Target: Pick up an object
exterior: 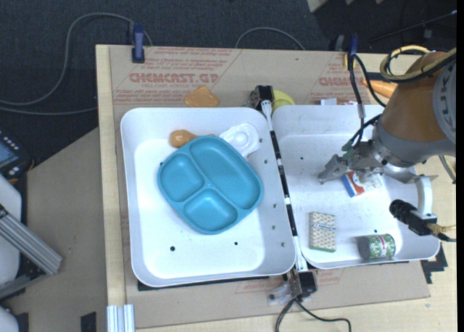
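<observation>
Camera view shows the grey two-finger gripper (349,169), finger state impossible to tell, above a small red, white and blue packet (354,185); that flat packet may slip free.

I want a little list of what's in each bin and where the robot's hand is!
left bin: blue tray, orange lump, white piece
right bin: patterned pad, green can, red-white-blue item
gripper: low in the right bin, beside the red-white-blue item
holding: nothing seen between the fingers
</observation>
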